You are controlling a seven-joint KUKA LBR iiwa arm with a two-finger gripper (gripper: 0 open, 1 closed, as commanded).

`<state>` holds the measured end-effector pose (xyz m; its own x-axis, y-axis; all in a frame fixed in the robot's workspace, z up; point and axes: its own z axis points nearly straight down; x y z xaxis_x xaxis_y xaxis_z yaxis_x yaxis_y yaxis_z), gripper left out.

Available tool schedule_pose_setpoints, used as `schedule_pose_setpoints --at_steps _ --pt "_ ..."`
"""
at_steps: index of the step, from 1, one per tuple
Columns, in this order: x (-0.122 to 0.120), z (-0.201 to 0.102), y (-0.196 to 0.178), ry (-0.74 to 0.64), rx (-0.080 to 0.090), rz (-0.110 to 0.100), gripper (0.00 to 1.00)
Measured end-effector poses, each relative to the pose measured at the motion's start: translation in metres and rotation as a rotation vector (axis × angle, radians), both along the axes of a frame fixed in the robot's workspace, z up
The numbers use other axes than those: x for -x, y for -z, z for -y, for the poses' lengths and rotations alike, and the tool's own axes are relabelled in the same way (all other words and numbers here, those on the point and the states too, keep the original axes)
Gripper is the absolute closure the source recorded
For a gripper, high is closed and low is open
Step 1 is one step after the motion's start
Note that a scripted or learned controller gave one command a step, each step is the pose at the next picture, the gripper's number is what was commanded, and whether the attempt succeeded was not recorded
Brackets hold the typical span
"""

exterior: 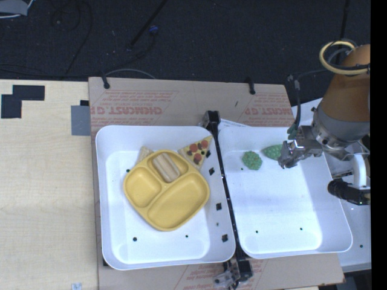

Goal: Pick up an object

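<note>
In the right bin (290, 228) lie two small green lumpy pieces: one (252, 160) near the bin's upper left, the other (272, 151) just to its right. My gripper (289, 157) hangs low over the upper right part of this bin, right beside the second green piece, perhaps touching its right edge. Nothing is visibly held. The grey arm with its orange band (347, 89) comes in from the right.
The left bin (115, 234) holds a yellow divided plate (175, 201) with a tan bread-like piece (165, 165) in its upper compartment. A pizza slice (198, 150) lies by the plate's upper right. A black divider (219, 180) runs between the bins.
</note>
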<state>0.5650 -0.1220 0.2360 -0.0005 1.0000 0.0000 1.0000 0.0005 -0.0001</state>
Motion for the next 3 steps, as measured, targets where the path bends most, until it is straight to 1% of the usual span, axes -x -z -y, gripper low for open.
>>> schedule_pose_setpoints --at_steps 1,2,3 --pt "-0.012 -0.053 0.013 -0.004 -0.003 -0.005 1.00" --pt "-0.020 -0.102 0.003 -0.005 -0.002 -0.002 1.00" --pt "-0.026 -0.156 0.016 -0.004 -0.002 -0.005 1.00"
